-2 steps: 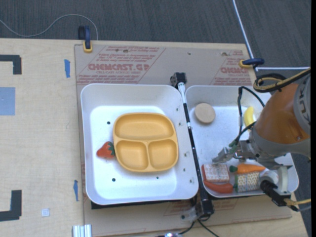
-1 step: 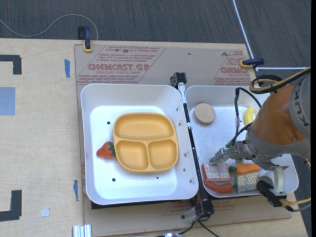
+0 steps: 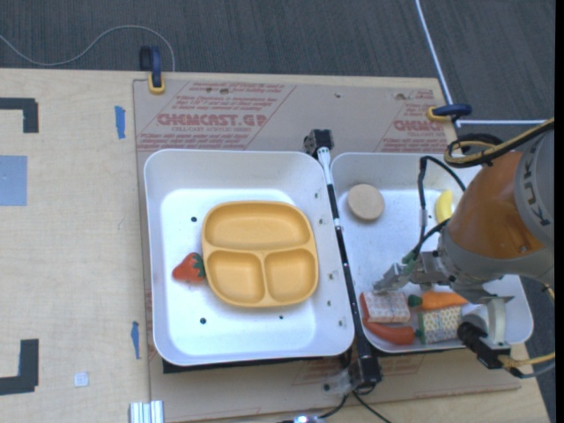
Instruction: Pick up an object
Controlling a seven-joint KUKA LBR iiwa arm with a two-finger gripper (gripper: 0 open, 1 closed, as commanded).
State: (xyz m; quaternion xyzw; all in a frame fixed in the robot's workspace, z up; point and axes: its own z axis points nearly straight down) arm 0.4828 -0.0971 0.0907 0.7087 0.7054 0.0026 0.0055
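Observation:
My gripper (image 3: pixel 394 278) hangs low in the right bin (image 3: pixel 392 236), just above a pale wafer-like block (image 3: pixel 385 307) near the bin's front. A red piece (image 3: pixel 388 331) lies below the wafer. To their right lie an orange carrot-like piece (image 3: pixel 443 301) and a speckled block (image 3: pixel 438 323). A round tan disc (image 3: pixel 365 203) lies at the back of the bin. A yellow object (image 3: pixel 443 206) peeks out from behind the arm. Nothing visibly sits in the gripper.
The left bin (image 3: pixel 160 236) holds a yellow three-compartment plate (image 3: pixel 260 252) with a red strawberry-like toy (image 3: pixel 187 270) against its left edge. The arm's grey and orange body (image 3: pixel 493 227) covers the right bin's right side. Cables run along the bench's front edge.

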